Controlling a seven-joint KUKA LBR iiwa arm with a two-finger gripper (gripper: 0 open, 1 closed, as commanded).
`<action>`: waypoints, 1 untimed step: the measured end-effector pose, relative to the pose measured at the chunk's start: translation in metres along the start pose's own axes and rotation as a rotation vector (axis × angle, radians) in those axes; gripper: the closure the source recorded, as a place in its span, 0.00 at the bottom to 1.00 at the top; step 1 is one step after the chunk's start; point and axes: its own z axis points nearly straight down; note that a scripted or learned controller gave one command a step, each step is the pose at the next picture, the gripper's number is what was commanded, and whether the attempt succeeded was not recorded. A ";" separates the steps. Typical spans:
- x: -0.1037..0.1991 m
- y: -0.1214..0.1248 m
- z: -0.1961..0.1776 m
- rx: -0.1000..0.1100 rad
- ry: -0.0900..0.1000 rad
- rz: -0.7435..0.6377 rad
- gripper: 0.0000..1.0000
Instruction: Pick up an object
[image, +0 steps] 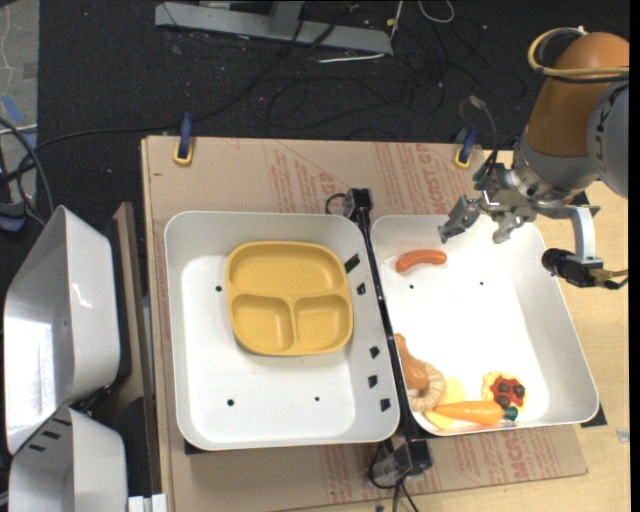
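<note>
Since the gripper (484, 219) hangs spread and empty over the right bin's (560, 300) far edge, the sausage (420, 260) just beside it looks the easiest pick; other toys crowd the near corner.

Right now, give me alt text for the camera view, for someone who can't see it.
A robot gripper hovers open above the right bin, near a toy sausage. More toy food sits in that bin's near corner; a yellow plate lies in the left bin.
</note>
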 end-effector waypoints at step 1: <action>0.004 0.004 0.045 -0.001 0.000 0.000 0.00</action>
